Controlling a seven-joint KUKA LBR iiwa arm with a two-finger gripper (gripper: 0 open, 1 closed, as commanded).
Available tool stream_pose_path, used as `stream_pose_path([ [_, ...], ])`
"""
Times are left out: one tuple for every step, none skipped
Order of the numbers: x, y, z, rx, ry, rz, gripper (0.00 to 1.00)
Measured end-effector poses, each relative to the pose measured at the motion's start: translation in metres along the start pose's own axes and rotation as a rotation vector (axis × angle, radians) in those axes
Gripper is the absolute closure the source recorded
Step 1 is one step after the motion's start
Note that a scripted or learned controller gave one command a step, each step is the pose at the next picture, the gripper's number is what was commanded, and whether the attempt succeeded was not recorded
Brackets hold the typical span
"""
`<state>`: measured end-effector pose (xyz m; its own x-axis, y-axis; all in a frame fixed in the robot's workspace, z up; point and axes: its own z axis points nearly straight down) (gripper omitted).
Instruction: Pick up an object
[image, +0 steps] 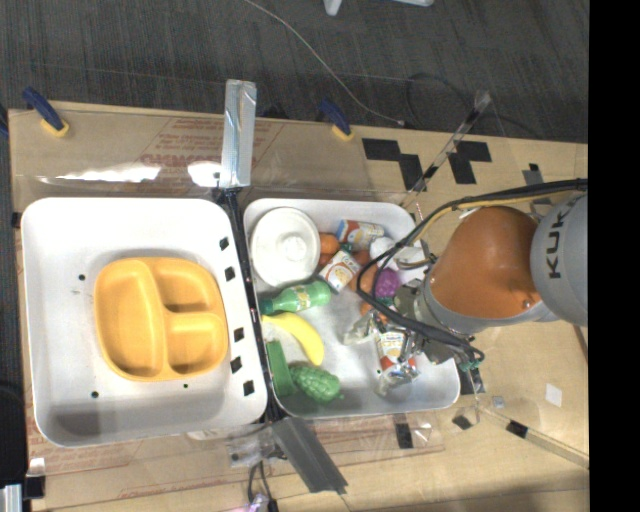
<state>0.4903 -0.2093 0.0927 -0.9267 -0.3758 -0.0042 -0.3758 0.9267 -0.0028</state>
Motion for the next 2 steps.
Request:
stream_pose_path([
  [0.0001,-0.0007,0.0002,-0.002,0.001,0.161,0.0],
  [0.0047,0.0022,0.0006,-0.003,0.005,0.074,0.0],
])
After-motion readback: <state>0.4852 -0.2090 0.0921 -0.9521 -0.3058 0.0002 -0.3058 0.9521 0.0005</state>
